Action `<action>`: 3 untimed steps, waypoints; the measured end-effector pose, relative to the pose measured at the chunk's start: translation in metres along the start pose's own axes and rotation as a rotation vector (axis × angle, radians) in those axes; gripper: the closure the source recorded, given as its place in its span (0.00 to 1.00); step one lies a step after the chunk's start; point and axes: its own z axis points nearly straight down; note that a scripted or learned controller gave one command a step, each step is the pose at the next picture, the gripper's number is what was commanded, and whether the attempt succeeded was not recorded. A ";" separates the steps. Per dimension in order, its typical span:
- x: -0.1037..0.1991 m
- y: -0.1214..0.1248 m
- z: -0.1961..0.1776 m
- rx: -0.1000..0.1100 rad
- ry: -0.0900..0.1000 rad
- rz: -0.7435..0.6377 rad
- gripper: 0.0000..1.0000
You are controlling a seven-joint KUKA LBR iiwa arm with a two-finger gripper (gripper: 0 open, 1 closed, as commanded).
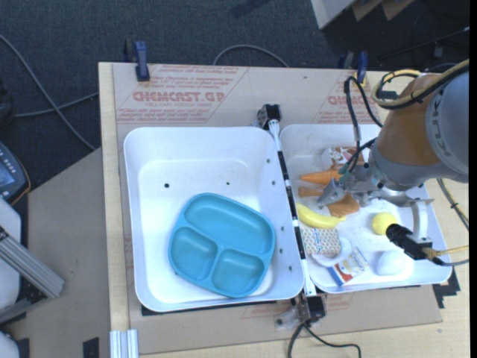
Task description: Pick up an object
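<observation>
Bench with two white bins; right bin [440, 274] holds clutter. Gripper [337, 191] low over it, fingers spread, gripping nothing. Carrot [319, 177] just beside the tips, bin-divider side, long axis roughly left-right.

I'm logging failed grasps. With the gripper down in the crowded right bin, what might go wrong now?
1. The gripper sits among a carrot, a banana and a brown piece, so it may pinch two or none.
2. The banana lies against the bin divider; a nudge could wedge it there.
</observation>
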 end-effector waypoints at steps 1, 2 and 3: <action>0.000 0.000 -0.007 0.001 -0.001 0.000 1.00; 0.000 0.000 -0.007 0.002 0.000 0.000 0.00; 0.012 -0.002 0.029 -0.005 0.001 -0.002 0.00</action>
